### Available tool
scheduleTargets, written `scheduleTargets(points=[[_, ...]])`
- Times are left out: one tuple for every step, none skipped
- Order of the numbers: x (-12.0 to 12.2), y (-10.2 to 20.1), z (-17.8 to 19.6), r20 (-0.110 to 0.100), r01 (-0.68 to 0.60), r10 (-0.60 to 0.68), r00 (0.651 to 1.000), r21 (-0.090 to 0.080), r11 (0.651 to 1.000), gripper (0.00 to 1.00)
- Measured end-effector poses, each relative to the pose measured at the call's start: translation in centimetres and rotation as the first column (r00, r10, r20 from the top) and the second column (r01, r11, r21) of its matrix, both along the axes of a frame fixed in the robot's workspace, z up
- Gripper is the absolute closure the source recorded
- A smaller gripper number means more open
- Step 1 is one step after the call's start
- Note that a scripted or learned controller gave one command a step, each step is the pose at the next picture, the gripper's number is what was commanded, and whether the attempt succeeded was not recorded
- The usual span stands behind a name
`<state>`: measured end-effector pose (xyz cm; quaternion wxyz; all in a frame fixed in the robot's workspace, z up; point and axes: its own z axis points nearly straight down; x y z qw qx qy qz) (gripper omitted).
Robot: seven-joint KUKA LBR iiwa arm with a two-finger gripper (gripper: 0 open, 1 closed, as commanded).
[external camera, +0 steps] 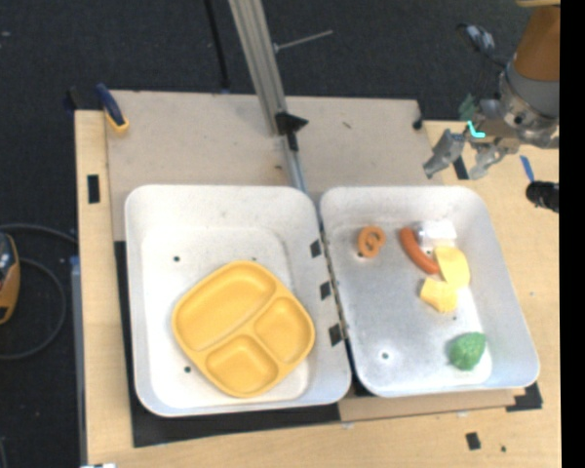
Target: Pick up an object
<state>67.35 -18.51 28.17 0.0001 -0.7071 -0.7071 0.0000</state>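
Camera view, looking down at a slant, had the two white bins side by side on the bench. Nearest the lens, in the left bin [156, 222], lay a yellow tray [244, 328] with three compartments, sitting flat toward the bin's front.

In the right bin [370, 359] the objects were grouped along the right half: a green piece [467, 350] closest to the front, then two yellow blocks [447, 281] touching each other, then an orange sausage [418, 249] with a small white piece [438, 230] just beside its upper end. An orange ring [370, 242] lay apart from them, nearer the bin's left wall.

Beyond the bins, an aluminium post [258, 52] rose from the bench's back.

At the far right, the gripper [460, 159] hung just past the right bin's back rim (above bare bench, not over any object), its fingers spread apart with nothing between them.
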Motion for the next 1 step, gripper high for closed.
scheduleTargets(points=[[0.06, 0.00, 0.16, 0.003, 0.000, 0.000, 1.000, -0.001, 1.000, 0.00]])
